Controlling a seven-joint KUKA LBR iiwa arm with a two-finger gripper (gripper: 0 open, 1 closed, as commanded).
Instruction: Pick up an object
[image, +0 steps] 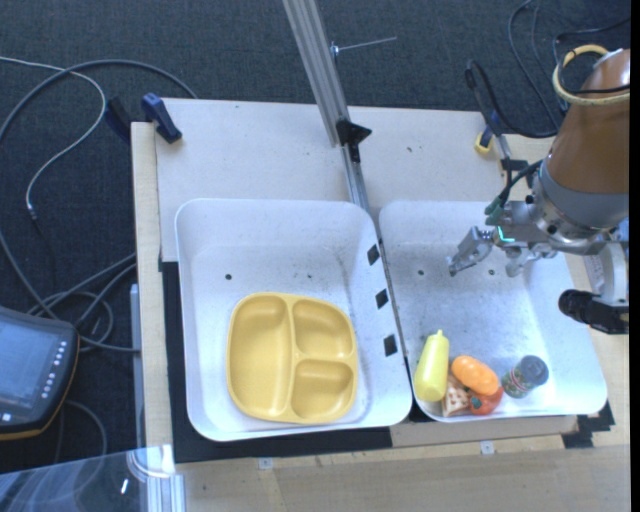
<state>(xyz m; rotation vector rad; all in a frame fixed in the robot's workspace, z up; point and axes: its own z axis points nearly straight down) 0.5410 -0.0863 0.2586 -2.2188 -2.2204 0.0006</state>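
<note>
Take the right white plastic bin (560, 300) as your landmark. Far to its left, off the tabletop (260, 150), you have a dark tablet with an orange edge (30, 372) on the floor. Just left of the landmark bin and touching it sits the left white plastic bin (200, 240), holding a yellow three-compartment plastic tray (292, 356). Inside the landmark bin, along its near edge, you see a yellow plastic squeeze bottle (432, 366) lying on its side, then an orange rounded toy (474, 373) touching a small red-and-tan toy piece (462, 402), then a small round can with a grey lid (526, 375). The metal two-finger hand (494, 252) hovers over the bin's far half, its fingers spread apart with nothing between them. All four objects lie well apart from it, toward the near edge.
</note>
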